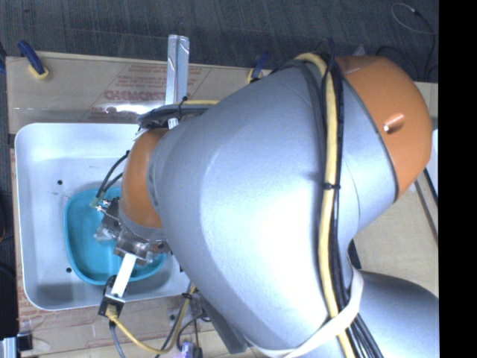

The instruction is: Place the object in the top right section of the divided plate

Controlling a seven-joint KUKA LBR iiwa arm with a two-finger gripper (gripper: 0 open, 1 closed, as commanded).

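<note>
Standing by the bench and reading from the left, I see a small blue clamp point(30, 57) gripping the corner of a flat brown cardboard sheet point(134, 88) printed with faded red lettering; a second blue clamp point(257, 68) sits further along the same edge, so two in all. Below the cardboard lies one shallow white bin point(37, 162), smooth, glossy plastic with rounded corners and a couple of tiny dark dots on its floor. Inside it, toward the near left part, rests a single divided plate point(78, 237), bright blue, rounded and glossy, its right side covered by the arm. The gripper point(108, 226) hangs directly over the plate's right half, a cluster of dull metal parts and thin wires, with a white block and a yellow cable point(138, 341) trailing off below it. Whether it is open or closed I cannot tell, nor can I tell where the object to be placed lies. A slim shiny metal bar point(178, 66) stands up behind the bin. Further right the arm point(246, 222) is a huge smooth grey shell with an orange band point(138, 185) above the wrist, an orange domed cap point(387, 118) at its far side, and another yellow cable running over it.
</note>
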